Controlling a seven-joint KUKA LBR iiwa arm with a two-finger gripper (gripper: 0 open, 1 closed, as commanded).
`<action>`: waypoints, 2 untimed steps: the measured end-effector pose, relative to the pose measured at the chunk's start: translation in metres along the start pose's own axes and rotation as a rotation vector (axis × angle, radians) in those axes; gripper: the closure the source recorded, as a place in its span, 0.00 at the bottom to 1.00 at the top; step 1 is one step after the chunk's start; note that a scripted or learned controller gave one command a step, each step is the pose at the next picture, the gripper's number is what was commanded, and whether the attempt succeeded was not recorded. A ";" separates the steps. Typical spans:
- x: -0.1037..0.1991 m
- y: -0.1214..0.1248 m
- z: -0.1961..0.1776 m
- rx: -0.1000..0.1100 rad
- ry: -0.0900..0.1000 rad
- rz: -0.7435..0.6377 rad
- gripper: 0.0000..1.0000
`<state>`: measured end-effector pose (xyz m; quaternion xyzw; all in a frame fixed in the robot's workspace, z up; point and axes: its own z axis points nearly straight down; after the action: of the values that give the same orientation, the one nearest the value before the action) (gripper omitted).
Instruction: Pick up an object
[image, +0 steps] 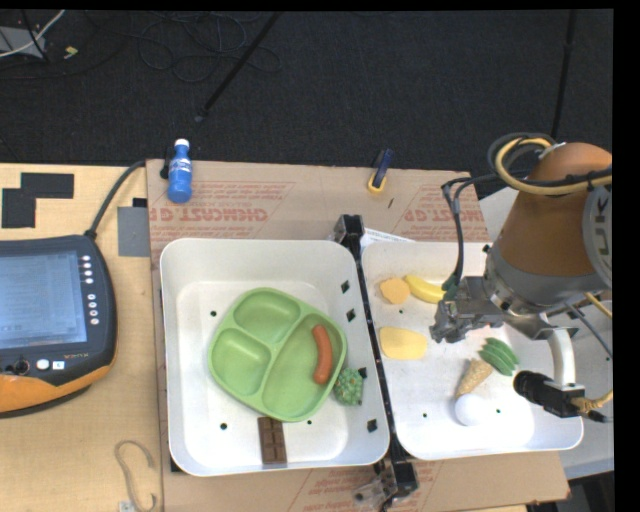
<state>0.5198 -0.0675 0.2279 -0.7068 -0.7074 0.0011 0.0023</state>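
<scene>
We see the gripper (447, 325) low in the right bin (500, 440), beside a yellow block (403, 344); whether it is open we cannot tell. The block looks light, stiff, smooth; grip its sides

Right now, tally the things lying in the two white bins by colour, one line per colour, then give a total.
Yellow: 3 (round piece, banana, flat piece)
Green: 3 (plate, broccoli, leafy piece)
Red: 1 (sausage)
Brown: 1 (chocolate bar)
Tan and white: 1 (ice cream cone)
Total: 9
</scene>
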 end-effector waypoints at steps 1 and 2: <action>0.001 0.009 0.011 0.001 -0.001 0.000 1.00; 0.006 0.010 0.011 0.000 -0.001 -0.001 1.00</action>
<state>0.5298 -0.0610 0.2172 -0.7065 -0.7077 0.0012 0.0019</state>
